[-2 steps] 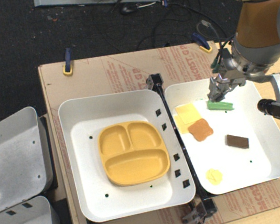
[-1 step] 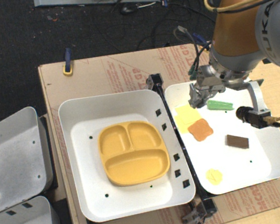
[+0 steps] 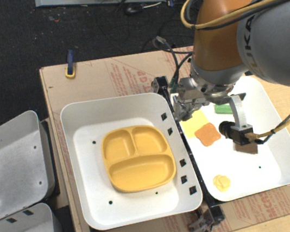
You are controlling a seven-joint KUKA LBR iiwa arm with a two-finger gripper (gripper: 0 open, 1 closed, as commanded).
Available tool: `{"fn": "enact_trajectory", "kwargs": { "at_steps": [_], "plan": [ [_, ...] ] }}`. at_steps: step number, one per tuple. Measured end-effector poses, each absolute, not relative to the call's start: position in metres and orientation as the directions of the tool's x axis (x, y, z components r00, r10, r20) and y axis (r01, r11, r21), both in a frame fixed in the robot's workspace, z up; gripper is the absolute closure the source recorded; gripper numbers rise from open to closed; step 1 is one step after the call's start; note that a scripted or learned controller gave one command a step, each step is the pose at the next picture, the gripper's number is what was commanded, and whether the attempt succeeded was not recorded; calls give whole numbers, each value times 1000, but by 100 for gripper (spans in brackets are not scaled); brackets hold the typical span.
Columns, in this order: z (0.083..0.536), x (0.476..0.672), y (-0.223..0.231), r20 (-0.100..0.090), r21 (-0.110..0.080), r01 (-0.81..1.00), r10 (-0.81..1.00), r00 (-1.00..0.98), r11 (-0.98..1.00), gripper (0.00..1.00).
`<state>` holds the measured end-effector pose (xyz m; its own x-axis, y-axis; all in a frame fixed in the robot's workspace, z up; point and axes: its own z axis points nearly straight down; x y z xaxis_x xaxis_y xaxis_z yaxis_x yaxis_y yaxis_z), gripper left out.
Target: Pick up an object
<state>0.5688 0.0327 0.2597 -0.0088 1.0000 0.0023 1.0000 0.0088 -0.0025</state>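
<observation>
Grey two-finger gripper low at right bin's upper-left corner, grip state impossible to tell; flat orange rectangular piece lying just below it, on pale yellow sheet, long axis slanting up-right

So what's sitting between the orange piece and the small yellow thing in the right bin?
Nothing: in the camera view, bare white bin floor runs from the orange piece down to the small yellow thing.
</observation>
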Motion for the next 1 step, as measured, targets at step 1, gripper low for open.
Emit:
{"fn": "enact_trajectory", "kwargs": {
  "at_steps": [1],
  "plan": [
    [241,550,87,1,-4,1000,1000,-8,8,100]
  ]
}}
